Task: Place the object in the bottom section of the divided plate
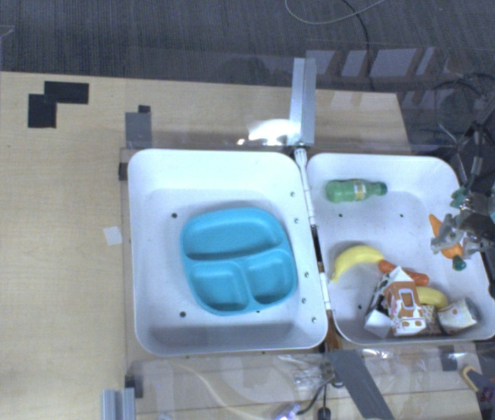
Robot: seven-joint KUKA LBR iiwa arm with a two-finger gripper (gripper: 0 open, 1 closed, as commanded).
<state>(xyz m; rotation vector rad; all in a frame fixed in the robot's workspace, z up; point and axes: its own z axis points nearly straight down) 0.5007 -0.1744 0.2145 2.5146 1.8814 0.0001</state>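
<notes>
- Gripper (454, 239) at right edge of the right bin (431, 166), pinching a small orange carrot (441, 227).
- Plate (239, 259) sits centre-left.
- Lift clear of the bin wall, travel left, lower over the plate's bottom sections before releasing.

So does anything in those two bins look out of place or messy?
Mostly the right bin: a crumpled carton lies tipped among the banana and other items heaped in its near corner, and the green bottle lies on its side. The blue divided plate sits slightly askew.
</notes>
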